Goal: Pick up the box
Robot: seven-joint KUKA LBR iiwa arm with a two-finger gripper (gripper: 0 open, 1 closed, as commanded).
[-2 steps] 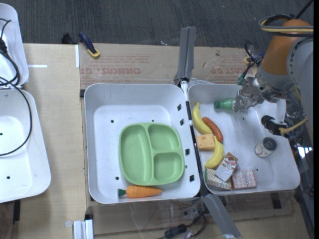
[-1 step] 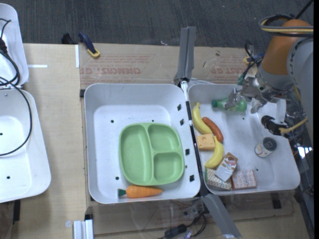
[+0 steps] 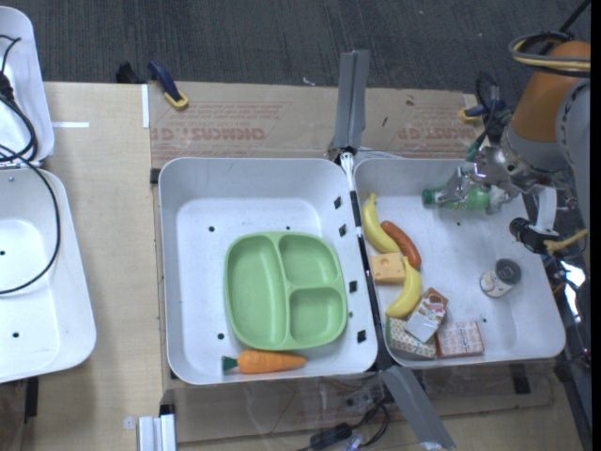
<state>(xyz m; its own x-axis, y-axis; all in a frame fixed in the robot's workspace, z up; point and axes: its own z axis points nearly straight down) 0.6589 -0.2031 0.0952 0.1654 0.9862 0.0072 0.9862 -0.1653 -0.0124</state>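
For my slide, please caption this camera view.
Gripper hovers at the right bin's far edge; the box lies untouched at its near edge.

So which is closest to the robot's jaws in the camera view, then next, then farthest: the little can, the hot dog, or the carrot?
Measured from the gripper in the right bin:
1. Little can, right bin, near the right side.
2. Hot dog, right bin, beside the bananas; nearly tied with the can.
3. Carrot, left bin, front edge.

Cardboard sheet (image 3: 282, 120) along bench's far edge: red print, upside down and mirrored, roughly "CHEMCAST GP", repeated at its right end. Carton labels in right bin: too small to read.
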